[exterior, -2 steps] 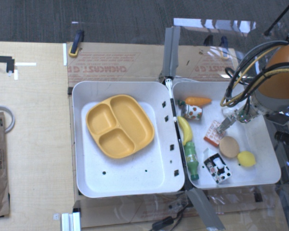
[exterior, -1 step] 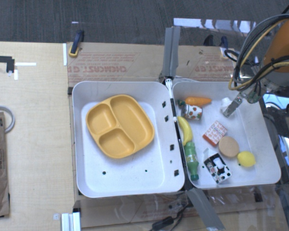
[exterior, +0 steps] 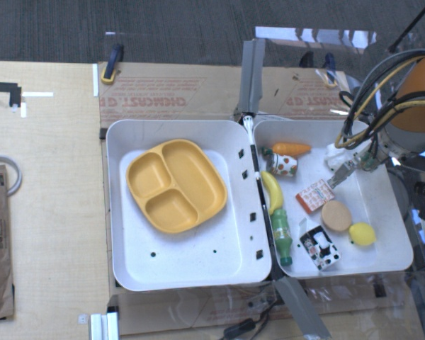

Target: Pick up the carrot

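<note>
— Gripper first: where is it?
— At about three o'clock in the right bin, hanging off the grey arm that comes in from the right. Its tip sits just above the red-and-white packet. How it stands, wide or narrow, I cannot tell; nothing shows between its tips.
— And the carrot?
— Lying flat at the bin's eleven o'clock, near the back wall, well apart from the gripper. Just at its six o'clock is a small spotted figure.
— What else shares that bin?
— A banana and a green bottle run along the left wall, nine to seven o'clock. A tan round disc lies near the middle, a lemon at its four o'clock, and a black-and-white block towards six o'clock.
— The left bin?
— It holds a yellow divided plate, slightly toward ten o'clock. Both bins rest on the table.
</note>
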`<action>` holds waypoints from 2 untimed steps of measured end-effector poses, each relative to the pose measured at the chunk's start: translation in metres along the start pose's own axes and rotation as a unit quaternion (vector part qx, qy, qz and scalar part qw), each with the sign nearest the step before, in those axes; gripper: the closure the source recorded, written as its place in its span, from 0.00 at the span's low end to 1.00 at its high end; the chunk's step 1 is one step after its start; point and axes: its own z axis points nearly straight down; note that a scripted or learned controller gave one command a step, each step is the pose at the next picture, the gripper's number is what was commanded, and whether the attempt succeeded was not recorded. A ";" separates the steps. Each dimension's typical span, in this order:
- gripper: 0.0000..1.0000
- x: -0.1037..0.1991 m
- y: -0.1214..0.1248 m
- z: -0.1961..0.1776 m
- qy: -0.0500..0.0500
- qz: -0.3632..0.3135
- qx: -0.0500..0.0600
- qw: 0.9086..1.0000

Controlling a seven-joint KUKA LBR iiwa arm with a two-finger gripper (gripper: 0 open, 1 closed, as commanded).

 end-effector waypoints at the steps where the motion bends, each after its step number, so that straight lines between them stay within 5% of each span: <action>1: 0.00 -0.023 0.044 0.010 0.006 -0.106 0.004 0.994; 2: 0.00 0.077 0.059 0.008 -0.001 -0.230 -0.001 0.973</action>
